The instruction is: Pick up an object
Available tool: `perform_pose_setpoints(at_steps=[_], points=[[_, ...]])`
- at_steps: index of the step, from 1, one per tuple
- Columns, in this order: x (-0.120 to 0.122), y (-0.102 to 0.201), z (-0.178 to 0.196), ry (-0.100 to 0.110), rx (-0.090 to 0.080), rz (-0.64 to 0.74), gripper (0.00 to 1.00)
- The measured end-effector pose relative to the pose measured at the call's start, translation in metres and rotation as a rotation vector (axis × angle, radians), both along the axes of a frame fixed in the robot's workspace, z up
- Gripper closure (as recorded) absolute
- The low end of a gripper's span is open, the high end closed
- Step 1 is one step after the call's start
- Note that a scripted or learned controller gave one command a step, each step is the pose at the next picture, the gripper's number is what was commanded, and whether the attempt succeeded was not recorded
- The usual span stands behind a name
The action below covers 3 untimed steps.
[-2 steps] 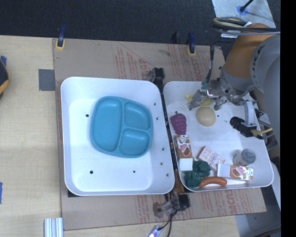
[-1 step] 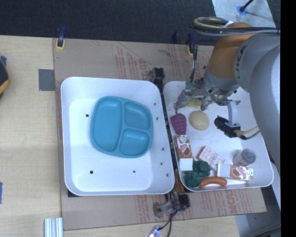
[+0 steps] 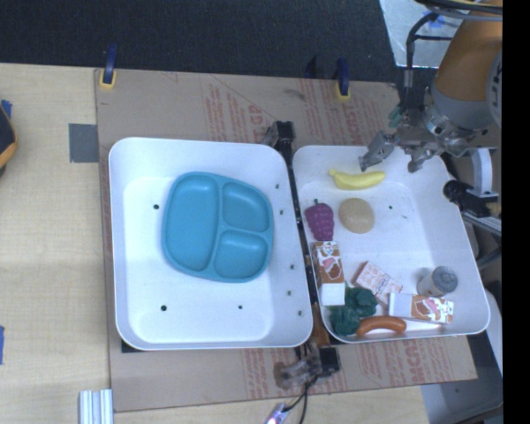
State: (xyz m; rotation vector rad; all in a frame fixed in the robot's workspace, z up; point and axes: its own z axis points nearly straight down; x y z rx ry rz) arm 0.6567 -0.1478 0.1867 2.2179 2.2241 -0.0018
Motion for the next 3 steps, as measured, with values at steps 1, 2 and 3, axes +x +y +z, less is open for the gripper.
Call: perform_pose_setpoints(at_steps=[1, 2, 3], points=[[-0.007, -0.008, -0.04, 0.004, 0.0, 0.001, 0.0], [-0.006, -0.008, -0.029, 0.005, -0.001, 0.004, 1.0], [-0.007, -0.008, -0.029, 0.005, -0.001, 0.004, 0.0]])
